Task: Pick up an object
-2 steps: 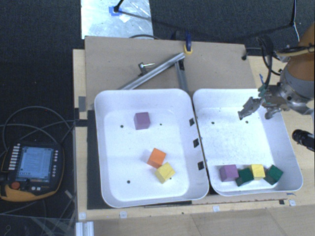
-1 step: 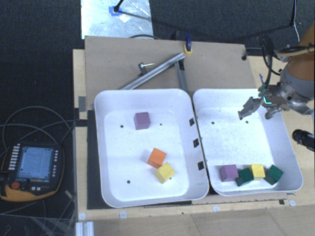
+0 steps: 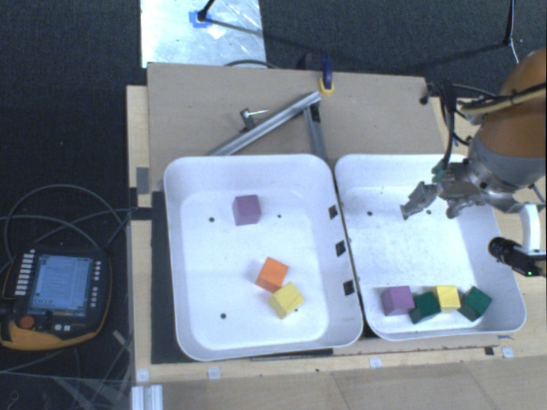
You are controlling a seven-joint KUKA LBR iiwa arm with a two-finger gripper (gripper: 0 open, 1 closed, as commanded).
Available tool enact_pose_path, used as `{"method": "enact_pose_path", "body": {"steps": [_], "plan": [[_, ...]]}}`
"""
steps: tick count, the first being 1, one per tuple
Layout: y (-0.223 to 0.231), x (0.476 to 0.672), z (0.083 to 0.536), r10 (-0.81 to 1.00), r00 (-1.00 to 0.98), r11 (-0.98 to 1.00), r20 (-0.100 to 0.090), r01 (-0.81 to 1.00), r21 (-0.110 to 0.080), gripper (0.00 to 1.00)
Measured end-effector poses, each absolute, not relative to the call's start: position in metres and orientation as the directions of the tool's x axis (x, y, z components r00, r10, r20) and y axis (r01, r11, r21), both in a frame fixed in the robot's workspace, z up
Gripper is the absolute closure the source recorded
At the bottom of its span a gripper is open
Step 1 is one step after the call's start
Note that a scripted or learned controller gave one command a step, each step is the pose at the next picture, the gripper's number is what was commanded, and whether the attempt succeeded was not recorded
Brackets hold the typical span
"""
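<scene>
Blocks sit in both bins: purple block [image 3: 246, 209], orange block [image 3: 272, 273] and yellow block [image 3: 287, 300] in left bin [image 3: 184, 254]; orange and yellow touching. Right bin [image 3: 376, 186] has a row along its near wall: purple cube [image 3: 397, 299], dark green cube [image 3: 424, 307], yellow cube [image 3: 448, 296], green cube [image 3: 475, 302], packed close. Arm comes in from right, wrist over right bin's far right part. Gripper [image 3: 436, 200] hangs over bare bin floor, fingers spread apart, nothing between them. Well apart from the row. Middle of right bin is free floor.
</scene>
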State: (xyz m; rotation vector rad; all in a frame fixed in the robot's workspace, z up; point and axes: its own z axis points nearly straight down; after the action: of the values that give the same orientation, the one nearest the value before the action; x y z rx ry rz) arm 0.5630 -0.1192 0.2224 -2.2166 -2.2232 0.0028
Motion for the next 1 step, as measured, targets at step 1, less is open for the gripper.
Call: {"method": "enact_pose_path", "body": {"steps": [1], "plan": [[-0.1192,0.5721,0.1751,1.000,-0.003,0.003,0.000,1.000,-0.003,0.00]]}}
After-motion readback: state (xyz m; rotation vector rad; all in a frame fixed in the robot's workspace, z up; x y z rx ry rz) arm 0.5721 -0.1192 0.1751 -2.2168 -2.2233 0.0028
